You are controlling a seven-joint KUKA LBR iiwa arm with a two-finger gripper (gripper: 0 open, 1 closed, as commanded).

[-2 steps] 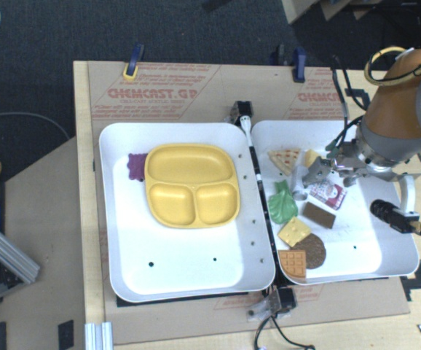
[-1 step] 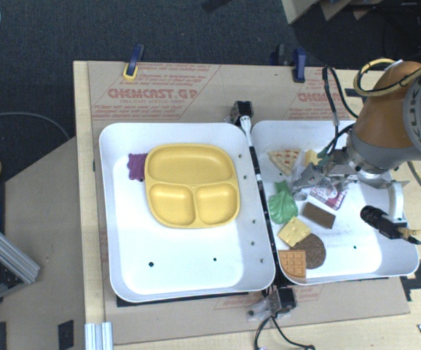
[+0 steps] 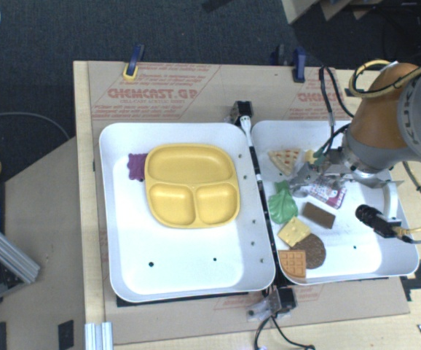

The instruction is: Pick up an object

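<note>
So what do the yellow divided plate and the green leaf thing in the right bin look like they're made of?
The yellow plate looks like moulded plastic, matte to satin: uniform colour, rounded compartment walls, soft highlights. The green leaf looks like plastic or rubbery toy food: flat saturated green with a slight sheen, but it is too small to tell which. Both bins seem to be smooth white plastic.

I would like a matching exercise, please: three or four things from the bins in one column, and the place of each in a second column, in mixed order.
Things:
1. yellow three-compartment plastic plate
2. small purple object
3. green leaf-shaped toy
4. round brown cookie

Places:
A. right bin, near the divider
B. middle of the left bin
C. right bin, near the front edge
D. touching the plate's left rim

Pairs: 1-B, 2-D, 3-A, 4-C
</note>
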